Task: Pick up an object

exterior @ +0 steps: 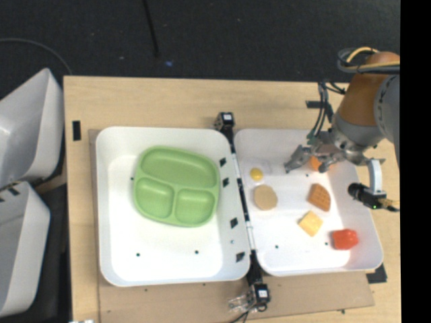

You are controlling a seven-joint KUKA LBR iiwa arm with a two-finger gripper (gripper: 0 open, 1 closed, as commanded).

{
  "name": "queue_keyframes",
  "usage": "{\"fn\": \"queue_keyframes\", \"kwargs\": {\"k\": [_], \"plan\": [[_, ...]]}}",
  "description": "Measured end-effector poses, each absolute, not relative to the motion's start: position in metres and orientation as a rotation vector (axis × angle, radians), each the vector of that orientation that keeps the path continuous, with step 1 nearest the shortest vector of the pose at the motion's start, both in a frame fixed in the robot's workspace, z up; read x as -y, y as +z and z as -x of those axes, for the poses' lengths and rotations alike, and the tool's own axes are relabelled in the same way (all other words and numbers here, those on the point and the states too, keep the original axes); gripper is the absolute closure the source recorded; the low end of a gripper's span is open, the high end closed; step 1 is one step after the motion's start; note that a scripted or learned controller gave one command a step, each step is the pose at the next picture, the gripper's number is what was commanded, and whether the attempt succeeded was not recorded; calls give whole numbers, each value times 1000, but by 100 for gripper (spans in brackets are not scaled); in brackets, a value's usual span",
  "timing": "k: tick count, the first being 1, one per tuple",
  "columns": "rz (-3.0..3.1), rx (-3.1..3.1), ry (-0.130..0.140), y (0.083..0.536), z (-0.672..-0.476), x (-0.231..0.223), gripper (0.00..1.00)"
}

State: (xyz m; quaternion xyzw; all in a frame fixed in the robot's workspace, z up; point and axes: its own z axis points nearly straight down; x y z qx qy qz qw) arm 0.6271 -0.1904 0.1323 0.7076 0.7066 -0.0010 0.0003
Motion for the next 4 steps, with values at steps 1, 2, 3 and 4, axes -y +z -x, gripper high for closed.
{"fn": "queue_keyframes", "kwargs": {"k": [1,2,3,4], "plan": [[-2224,-2218,-3,100,-627,191,0],[-2222,-2214,1,113,-628,193,100],[-2225,-2211,3,174,-622,192,100],[-2215,-2220,4,219,-628,190,100]]}}
